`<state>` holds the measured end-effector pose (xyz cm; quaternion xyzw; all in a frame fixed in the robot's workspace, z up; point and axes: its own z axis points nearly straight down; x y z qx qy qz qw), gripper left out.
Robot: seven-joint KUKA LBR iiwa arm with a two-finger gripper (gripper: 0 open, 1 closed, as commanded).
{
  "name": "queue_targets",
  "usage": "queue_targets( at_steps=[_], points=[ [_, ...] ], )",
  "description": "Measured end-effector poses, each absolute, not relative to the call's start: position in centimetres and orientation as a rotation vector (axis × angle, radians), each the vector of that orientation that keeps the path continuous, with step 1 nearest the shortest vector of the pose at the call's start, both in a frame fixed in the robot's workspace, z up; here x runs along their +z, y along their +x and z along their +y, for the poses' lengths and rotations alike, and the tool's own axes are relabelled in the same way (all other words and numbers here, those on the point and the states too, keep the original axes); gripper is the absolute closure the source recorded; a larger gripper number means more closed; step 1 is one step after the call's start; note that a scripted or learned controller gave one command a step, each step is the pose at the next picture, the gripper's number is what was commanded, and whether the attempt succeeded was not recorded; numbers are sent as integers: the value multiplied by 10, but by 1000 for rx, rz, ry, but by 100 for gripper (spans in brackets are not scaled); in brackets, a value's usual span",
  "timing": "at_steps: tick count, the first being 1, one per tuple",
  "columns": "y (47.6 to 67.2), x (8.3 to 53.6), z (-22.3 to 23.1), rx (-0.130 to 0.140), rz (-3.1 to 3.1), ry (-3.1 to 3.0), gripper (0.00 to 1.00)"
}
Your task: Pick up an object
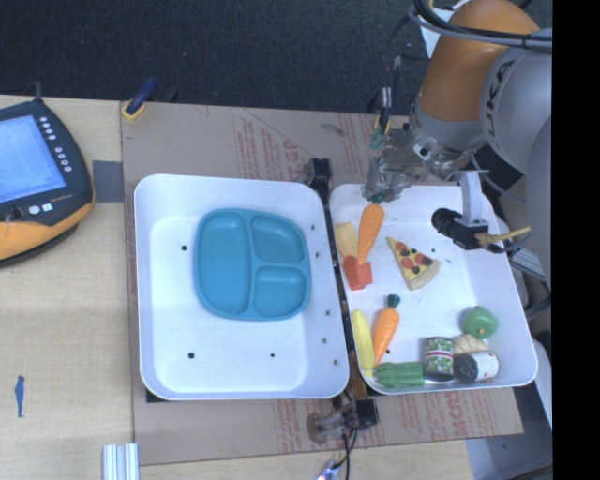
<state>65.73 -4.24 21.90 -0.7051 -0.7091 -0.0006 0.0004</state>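
Pincer (382, 190) above carrot (369, 231) top, right bin (511, 281) far edge

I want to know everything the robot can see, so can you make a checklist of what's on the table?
Surface: cardboard-covered bench, two white bins side by side.
Job's things: in the right bin, two carrots, pizza slice, red block, green apple, can, green vegetable.
Clutter: blue divided plate in the left bin.
Grippers: gripper directly above the upper carrot's top.
Cables: black cables on the arm.
Surroundings: orange tablet at left, dark floor.
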Motion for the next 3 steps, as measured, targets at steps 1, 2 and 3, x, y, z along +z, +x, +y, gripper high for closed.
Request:
queue_targets(
  at_steps=[1,2,3],
  points=[
    [605,224,-7,7,-2227,-2212,100],
    [605,224,-7,7,-2226,-2213,0],
    [618,201,-82,7,-2224,-2217,0]
  ],
)
